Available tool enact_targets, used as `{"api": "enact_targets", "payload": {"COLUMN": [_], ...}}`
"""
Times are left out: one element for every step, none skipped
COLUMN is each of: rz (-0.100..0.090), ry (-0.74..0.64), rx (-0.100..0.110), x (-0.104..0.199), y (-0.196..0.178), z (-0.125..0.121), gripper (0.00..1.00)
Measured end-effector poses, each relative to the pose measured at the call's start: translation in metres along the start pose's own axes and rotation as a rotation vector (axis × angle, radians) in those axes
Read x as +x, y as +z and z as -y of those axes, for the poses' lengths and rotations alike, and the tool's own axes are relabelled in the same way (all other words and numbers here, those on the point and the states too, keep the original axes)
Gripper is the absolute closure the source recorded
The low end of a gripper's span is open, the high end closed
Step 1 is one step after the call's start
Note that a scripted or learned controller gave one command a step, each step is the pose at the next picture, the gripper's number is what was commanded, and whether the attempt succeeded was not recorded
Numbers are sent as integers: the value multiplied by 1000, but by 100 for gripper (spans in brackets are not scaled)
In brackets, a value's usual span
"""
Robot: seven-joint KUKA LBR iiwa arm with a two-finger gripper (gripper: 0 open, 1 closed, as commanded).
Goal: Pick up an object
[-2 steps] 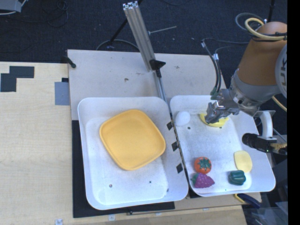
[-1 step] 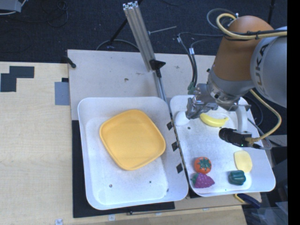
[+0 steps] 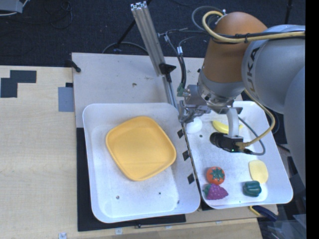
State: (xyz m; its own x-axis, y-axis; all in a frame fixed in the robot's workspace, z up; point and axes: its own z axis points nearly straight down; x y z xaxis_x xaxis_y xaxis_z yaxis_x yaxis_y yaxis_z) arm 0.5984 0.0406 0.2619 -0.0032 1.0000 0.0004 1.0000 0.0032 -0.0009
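My gripper [image 3: 191,113] hangs low over the back left corner of the right bin [image 3: 279,183], under the orange band of the arm [image 3: 234,39]. A small white rounded object [image 3: 194,126] lies just below it, close to or touching it. A yellow banana-like piece [image 3: 221,127] lies to its right. Toward the front of the bin sit a red tomato [image 3: 215,175], purple grapes [image 3: 216,191], a green pepper [image 3: 252,188] and a pale yellow piece [image 3: 258,171].
The left bin [image 3: 94,183] holds a large yellow square plate [image 3: 140,147]. A clipped divider [image 3: 187,156] runs between the bins. A slanted aluminium bar [image 3: 149,39] rises behind them. A black cabled part [image 3: 225,142] hangs from the arm over the right bin.
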Motion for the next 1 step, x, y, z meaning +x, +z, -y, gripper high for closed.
{"api": "enact_targets", "payload": {"rz": [0], "ry": [2], "rx": [0], "x": [40], "y": [7], "z": [-21], "gripper": [100]}}
